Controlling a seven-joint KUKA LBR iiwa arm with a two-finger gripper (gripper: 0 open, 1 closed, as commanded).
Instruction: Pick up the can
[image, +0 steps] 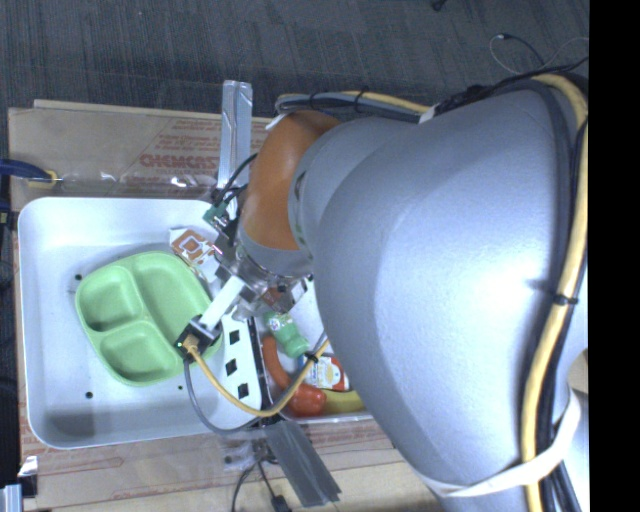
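Observation:
The can is probably the white and orange labelled thing (326, 374) lying near the front of the right bin, half under the arm. My gripper (266, 296) hangs below the orange wrist band, over the wall between the two bins and just up-left of the can. A green-capped thing (290, 340) lies directly under the gripper. The arm's grey body hides most of the right bin.
A green divided plate (140, 310) lies in the left bin (50, 400). Beside it are a small orange-patterned packet (190, 245) and a white strip with black squares (236, 360). An orange sausage (272, 366), a red piece (306, 401) and a yellow piece (346, 402) crowd the can.

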